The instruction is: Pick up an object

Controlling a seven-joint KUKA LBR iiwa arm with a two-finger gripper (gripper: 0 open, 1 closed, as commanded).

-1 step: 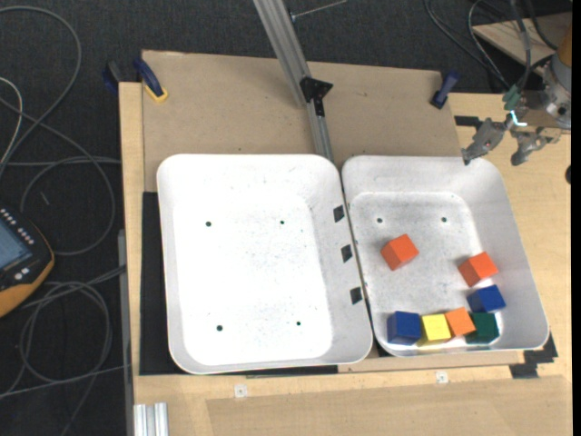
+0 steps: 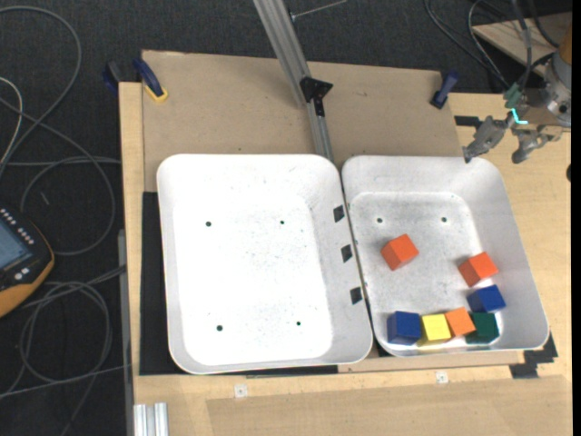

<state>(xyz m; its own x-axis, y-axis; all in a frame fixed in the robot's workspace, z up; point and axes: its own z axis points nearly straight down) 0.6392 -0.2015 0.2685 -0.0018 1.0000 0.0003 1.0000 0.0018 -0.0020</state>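
The right bin (image 2: 508, 207) holds several small blocks. An orange block (image 2: 398, 251) lies near its middle, and another orange one (image 2: 478, 267) sits toward the right wall. Along the near wall stand a blue block (image 2: 405, 326), a yellow block (image 2: 436, 327), an orange block (image 2: 460, 321), a green block (image 2: 485, 327) and a second blue block (image 2: 487, 299). My gripper (image 2: 499, 144) hangs open above the bin's far right corner, its two fingers spread apart with nothing between them, well away from every block.
The left bin (image 2: 177, 243) lies beside the right one, with black clips along their shared edge. A metal pole (image 2: 290, 53) slants up from the back of the bench. Blue clamps (image 2: 151, 80) hold the board's far corners. Cables lie on the floor at left.
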